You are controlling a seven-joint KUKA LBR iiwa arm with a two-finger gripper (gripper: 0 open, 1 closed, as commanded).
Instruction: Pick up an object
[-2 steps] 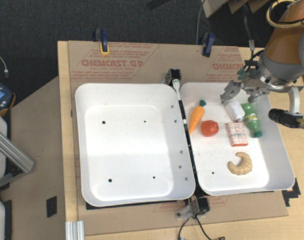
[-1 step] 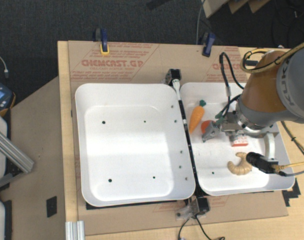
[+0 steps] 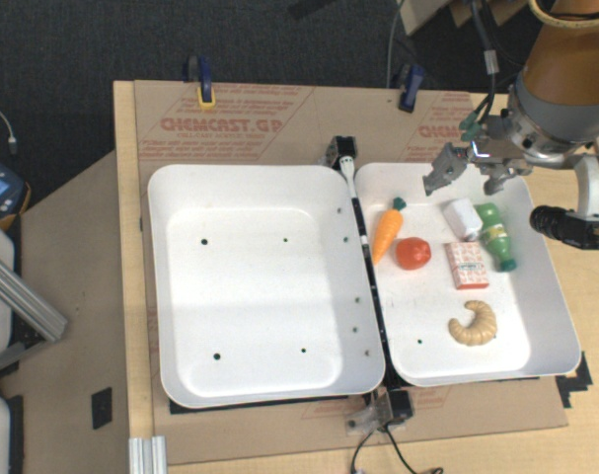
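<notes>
In the right bin [image 3: 546, 349], all the loose items sit together, and I count six of them. A carrot [image 3: 386, 233] lies tilted along the bin's left edge, its green top toward the far edge. Just beside it, further in, is a red tomato [image 3: 412, 254]. Right of the tomato lies a small pink-and-white box [image 3: 467, 265], and toward the near edge a tan croissant [image 3: 476, 324] curls on its own, apart from the rest. Near the right edge a green bottle [image 3: 496, 235] lies on its side, with a small white object [image 3: 464, 218] touching its left side.

I see the gripper [image 3: 473, 169] above the far edge of that bin, over the white object and bottle, its two grey fingers [image 3: 443, 174] spread apart with nothing between them. The arm [image 3: 565, 57] comes in from the far right corner of the bench.

The left bin [image 3: 181, 265] sits alongside, the two touching at their shared edge, both resting on a brown board [image 3: 279, 117] held by blue clamps [image 3: 202, 72] at the far edge.
</notes>
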